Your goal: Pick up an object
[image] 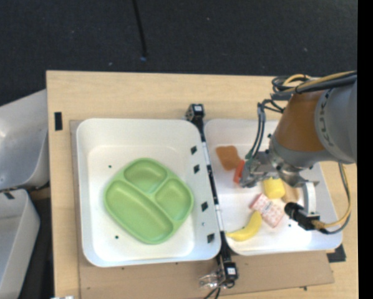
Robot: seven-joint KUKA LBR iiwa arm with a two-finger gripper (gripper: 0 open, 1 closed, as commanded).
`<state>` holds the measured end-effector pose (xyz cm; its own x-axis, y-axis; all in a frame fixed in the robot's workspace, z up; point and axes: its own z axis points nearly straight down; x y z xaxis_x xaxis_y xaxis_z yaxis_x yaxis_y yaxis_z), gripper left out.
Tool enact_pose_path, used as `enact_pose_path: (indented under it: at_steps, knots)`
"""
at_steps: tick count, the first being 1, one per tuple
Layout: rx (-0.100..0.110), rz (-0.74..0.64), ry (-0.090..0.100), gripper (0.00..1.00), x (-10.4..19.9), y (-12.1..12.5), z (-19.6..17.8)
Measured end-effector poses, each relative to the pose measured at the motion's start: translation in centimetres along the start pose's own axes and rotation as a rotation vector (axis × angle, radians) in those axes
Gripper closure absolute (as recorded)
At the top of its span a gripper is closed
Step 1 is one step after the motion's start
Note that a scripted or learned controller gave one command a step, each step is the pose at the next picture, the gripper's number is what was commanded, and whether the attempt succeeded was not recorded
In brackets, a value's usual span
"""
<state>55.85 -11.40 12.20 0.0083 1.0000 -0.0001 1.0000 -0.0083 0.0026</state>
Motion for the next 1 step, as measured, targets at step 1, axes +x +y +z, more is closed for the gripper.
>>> enact_pose_path:
  at_steps: [1]
  knots:
    - [-0.003, -0.011, -0.001, 1.0, 0.69, -0.19, -5.93]
